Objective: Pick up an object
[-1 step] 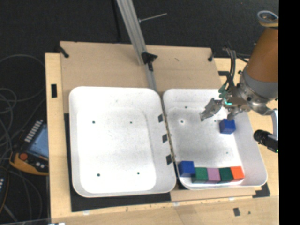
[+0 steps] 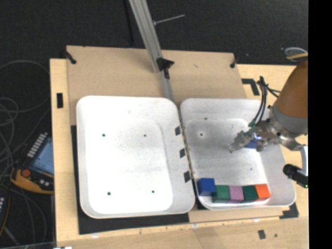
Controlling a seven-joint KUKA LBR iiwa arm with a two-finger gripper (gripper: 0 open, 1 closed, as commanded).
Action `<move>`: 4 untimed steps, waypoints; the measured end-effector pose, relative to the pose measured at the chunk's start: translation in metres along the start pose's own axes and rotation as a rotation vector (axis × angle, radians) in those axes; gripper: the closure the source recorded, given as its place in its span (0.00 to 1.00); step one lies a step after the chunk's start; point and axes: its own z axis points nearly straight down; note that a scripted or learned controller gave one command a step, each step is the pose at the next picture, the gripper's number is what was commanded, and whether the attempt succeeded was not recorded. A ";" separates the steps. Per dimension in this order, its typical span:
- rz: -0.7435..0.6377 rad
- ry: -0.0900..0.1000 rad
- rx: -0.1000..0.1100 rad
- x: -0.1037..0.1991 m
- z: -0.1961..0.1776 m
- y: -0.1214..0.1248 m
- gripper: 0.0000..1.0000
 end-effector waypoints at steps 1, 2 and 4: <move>-0.006 -0.003 -0.018 -0.034 0.051 0.038 0.00; -0.009 0.001 -0.011 -0.005 0.032 0.038 0.00; -0.002 0.002 -0.008 -0.006 0.012 0.018 0.00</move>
